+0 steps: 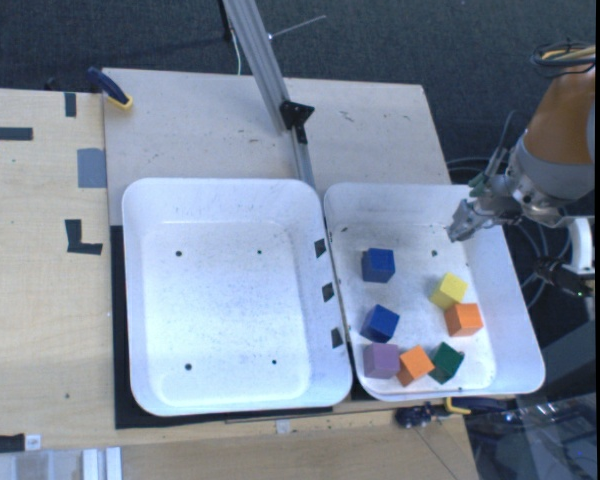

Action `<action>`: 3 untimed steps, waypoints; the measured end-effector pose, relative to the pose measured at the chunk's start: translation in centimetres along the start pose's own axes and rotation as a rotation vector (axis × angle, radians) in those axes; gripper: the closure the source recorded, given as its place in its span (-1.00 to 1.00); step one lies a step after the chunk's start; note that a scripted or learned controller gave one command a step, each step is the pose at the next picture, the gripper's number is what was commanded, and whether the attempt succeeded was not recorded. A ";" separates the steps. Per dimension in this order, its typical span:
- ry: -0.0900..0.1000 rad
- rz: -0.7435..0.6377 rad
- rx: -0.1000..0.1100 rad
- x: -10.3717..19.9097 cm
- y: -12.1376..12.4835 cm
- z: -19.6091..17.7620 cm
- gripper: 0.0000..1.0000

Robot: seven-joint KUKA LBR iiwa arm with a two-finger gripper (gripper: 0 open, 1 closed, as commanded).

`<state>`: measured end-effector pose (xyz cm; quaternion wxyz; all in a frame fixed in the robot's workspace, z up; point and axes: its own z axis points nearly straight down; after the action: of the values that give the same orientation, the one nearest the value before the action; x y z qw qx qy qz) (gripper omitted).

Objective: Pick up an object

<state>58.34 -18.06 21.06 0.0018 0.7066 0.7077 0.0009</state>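
On the tabletop (180, 138), the left bin (140, 208) is seen beside the right bin (505, 268), their rims touching. In the right bin, seven cubes are noted. One blue cube (378, 264) lies in the upper middle; a second blue cube (382, 322) lies below it. A purple cube (382, 359), an orange cube (415, 365) and a green cube (446, 362) are packed along the near wall, each touching the next. A yellow cube (449, 290) touches another orange cube (465, 319). The hand (463, 223) is seen at the bin's upper right rim, above the yellow cube and apart from every cube; nothing is held. Its opening cannot be told.
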 end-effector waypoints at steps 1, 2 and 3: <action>0.001 0.000 0.002 0.1 0.1 -2.1 1.00; 0.003 -0.005 0.004 5.4 0.1 -3.2 1.00; 0.003 -0.005 0.006 11.3 -0.6 -2.1 1.00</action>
<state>57.75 -6.75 23.15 -0.0016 0.7047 0.7095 -0.0003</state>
